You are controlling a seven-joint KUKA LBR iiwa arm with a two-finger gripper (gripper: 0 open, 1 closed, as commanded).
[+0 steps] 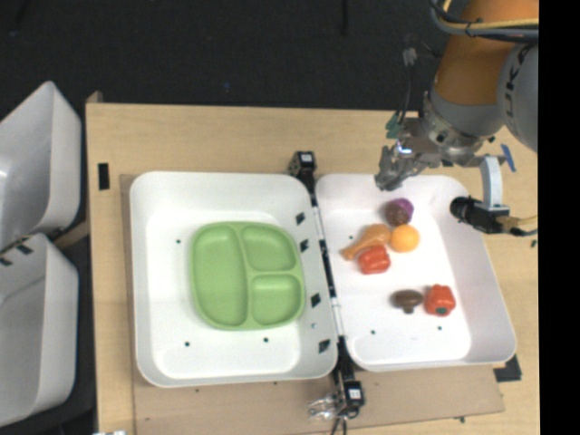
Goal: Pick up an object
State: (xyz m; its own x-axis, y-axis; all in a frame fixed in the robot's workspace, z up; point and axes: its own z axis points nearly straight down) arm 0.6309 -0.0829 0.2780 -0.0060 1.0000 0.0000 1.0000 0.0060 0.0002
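I see my 1 grey KUKA arm (507,71) reaching in from the right of the camera view, its orange band (480,34) sitting high near the top edge above the wrist. The wrist points down and leftward — toward the far side of the bench. Below it hangs the dark metal two-finger gripper (391,178), low and tilted slightly left. Cables loop over the orange section — yellow and black.

A light wooden bench top (109,243) sits against a dark, nearly black floor (227,34); two white moulded panels (32,243) stand at the left edge, one above the other; lighting is even.
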